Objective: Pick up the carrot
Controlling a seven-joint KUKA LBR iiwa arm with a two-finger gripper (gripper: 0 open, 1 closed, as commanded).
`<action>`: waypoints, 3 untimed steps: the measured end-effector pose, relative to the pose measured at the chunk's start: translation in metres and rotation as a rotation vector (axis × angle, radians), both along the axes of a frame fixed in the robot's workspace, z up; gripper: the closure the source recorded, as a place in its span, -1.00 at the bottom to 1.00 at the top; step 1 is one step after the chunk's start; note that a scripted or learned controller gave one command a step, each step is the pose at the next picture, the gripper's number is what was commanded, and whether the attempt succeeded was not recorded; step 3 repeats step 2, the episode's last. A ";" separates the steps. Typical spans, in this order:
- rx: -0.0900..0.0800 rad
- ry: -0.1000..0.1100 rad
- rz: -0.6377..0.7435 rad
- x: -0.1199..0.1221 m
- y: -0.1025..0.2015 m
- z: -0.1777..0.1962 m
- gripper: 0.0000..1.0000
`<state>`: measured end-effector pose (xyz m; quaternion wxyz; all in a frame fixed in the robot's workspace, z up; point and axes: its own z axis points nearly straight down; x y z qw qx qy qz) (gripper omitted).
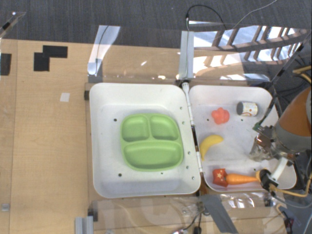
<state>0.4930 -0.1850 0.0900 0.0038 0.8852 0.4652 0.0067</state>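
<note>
Along the front edge of the right bin [234,92] lies the carrot [240,179], its long axis running almost left to right, the thick end touching a red thing [220,177] and the thin tip pointing toward the arm. The gripper [265,152] hangs at the right side of this bin, a little behind the tip, so the carrot lies to its front and left. Whether the jaws are spread or pressed together cannot be told from this view. A banana [209,144] lies further back. The left bin [105,130] holds a green plate [151,142].
</note>
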 end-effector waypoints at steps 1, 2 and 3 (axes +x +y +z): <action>-0.018 0.001 0.532 -0.001 0.006 0.000 1.00; -0.008 -0.005 0.058 0.000 0.058 0.001 1.00; -0.008 -0.005 0.058 0.000 0.058 0.001 1.00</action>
